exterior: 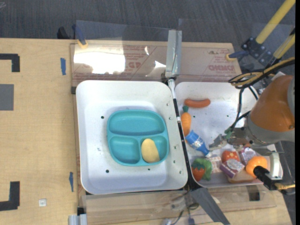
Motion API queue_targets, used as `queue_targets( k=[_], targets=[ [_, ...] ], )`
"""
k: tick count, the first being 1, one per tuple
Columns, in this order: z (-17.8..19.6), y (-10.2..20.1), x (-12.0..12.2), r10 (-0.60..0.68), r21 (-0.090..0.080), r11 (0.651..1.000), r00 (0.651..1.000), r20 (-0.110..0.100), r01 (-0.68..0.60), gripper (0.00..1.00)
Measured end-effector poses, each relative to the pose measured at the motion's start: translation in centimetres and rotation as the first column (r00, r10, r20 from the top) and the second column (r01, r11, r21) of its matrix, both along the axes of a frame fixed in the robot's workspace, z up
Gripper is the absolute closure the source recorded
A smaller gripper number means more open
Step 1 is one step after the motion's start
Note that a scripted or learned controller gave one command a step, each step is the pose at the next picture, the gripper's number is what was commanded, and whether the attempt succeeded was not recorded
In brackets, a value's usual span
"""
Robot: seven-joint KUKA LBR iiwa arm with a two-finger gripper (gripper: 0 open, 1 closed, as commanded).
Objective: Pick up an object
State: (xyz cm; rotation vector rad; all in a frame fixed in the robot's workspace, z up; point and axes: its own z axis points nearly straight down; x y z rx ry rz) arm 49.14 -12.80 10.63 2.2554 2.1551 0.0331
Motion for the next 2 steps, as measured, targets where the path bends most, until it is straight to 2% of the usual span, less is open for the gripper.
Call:
queue_targets(
  k=[1,2],
  targets=[
    [-1.9,2.7,11.5,0.025,0.0,1.0,0.999,-0.023,-0.025,0.0],
    [-0.7,2.6,11.7,0.027,-0.003,1.0,0.999,-0.019,-0.027,1.0]
  ],
)
